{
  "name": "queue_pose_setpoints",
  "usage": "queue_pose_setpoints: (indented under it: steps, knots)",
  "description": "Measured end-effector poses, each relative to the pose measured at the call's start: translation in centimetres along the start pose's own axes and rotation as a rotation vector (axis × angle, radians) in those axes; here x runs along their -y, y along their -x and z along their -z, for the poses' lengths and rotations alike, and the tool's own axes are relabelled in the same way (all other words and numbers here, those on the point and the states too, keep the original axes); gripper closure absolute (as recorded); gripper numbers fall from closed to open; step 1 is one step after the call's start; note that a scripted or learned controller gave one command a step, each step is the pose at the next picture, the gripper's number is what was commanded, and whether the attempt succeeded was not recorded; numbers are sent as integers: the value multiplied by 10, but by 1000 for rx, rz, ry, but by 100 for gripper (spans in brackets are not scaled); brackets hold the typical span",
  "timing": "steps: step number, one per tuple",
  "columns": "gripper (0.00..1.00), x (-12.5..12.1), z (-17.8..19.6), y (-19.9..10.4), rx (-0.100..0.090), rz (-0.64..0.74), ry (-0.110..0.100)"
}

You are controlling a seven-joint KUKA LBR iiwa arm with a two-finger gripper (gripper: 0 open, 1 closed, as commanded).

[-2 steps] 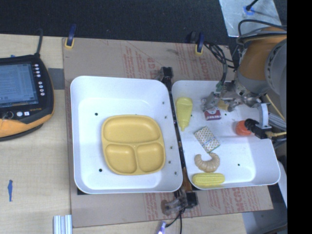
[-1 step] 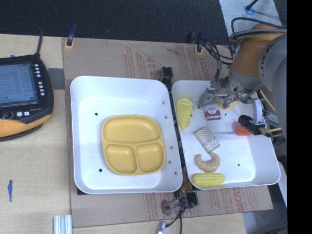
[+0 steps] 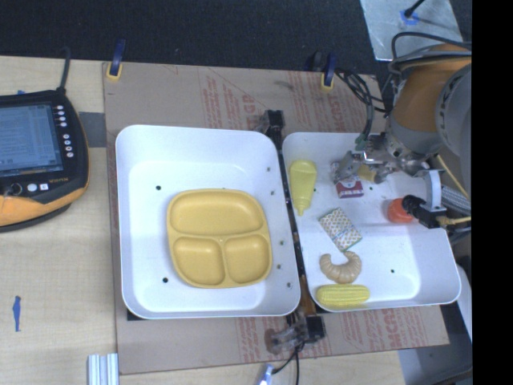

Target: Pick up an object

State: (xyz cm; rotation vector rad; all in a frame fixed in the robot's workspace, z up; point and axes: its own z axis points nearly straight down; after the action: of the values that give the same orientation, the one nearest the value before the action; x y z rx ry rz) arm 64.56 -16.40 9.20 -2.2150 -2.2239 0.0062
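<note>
My gripper (image 3: 351, 169) hangs low over the back of the right bin (image 3: 401, 275), reaching in from the right. Just in front of it, close under it, lies a small red and white packet (image 3: 349, 188). Whether the two touch I cannot tell. Other objects in this bin are a pale yellow cone-shaped piece (image 3: 302, 183) by the left wall, a patterned green-white box (image 3: 340, 228) in the middle, a tan croissant-like curl (image 3: 341, 267), a yellow corn cob (image 3: 343, 296) at the front wall, and an orange-red item (image 3: 398, 210) at the right.
The left bin (image 3: 144, 175) holds a yellow divided plate (image 3: 218, 237). A tablet-like pendant (image 3: 36, 155) lies on the bench at far left. Cables (image 3: 353, 87) trail behind the right bin, and the arm's body (image 3: 433, 103) looms over its back right corner.
</note>
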Motion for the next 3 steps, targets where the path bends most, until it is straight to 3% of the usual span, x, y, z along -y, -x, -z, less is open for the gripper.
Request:
queue_pose_setpoints:
  steps: [1, 3]
  knots:
    - [0, -11, 0, -28, 2, 4, 2]
    - [0, -10, 52, 48, -1, -2, 3]
